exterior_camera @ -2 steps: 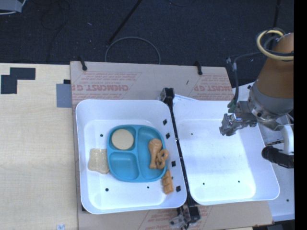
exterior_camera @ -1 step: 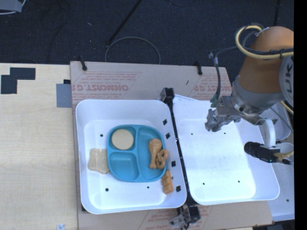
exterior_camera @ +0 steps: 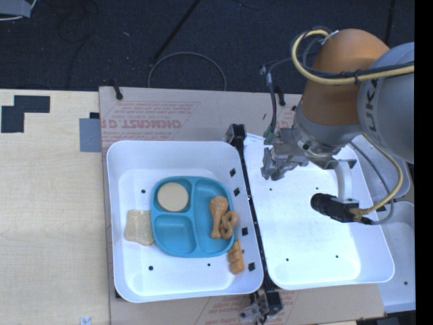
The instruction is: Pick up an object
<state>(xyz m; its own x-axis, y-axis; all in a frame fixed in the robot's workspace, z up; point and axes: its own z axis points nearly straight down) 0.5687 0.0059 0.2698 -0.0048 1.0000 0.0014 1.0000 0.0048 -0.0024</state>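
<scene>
Gripper (exterior_camera: 276,162) hangs over far-left corner of right bin (exterior_camera: 379,266); finger state cannot tell. All pickable items in left bin (exterior_camera: 116,249): blue tray (exterior_camera: 181,239) with round cracker (exterior_camera: 172,196), pretzel (exterior_camera: 222,217); bread piece (exterior_camera: 139,227) beside. Risk: descent here grabs nothing; divider may snag fingers.

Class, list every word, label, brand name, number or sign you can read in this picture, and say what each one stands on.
"CHEMCRAFT"-like red print, upside down and partly blurred, on the cardboard sheet behind the left bin: exact letters uncertain.
"KU", the cut-off start of a brand name, on the grey arm.
Red print on the cardboard at the near edge: too blurred to read.
</scene>
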